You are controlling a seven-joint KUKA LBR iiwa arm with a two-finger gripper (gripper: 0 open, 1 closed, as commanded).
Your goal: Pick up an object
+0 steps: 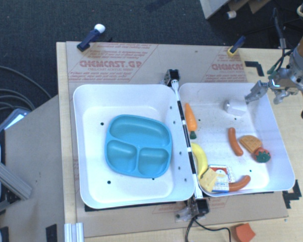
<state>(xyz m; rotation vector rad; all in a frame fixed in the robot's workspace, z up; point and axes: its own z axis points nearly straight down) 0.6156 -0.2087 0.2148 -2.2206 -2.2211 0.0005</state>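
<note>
The right bin (278,135) has bare floor across its far half and centre; the carrot (190,117), banana (199,158), 2 sausages (236,141), bread (251,143) and carton (218,178) crowd its left wall and near end, and the blue tray (138,146) fills the left bin (86,150)

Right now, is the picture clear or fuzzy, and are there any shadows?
In the camera view, the blue plate, carrot and banana look fairly sharp; the gripper at the right looks softer, and a faint shadow lies under it on the right bin.

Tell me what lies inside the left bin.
The left bin holds one blue divided plate, lying flat with three bare compartments. Small dark dots mark the bin floor around it. Whatever sits beneath the plate is covered.
</note>
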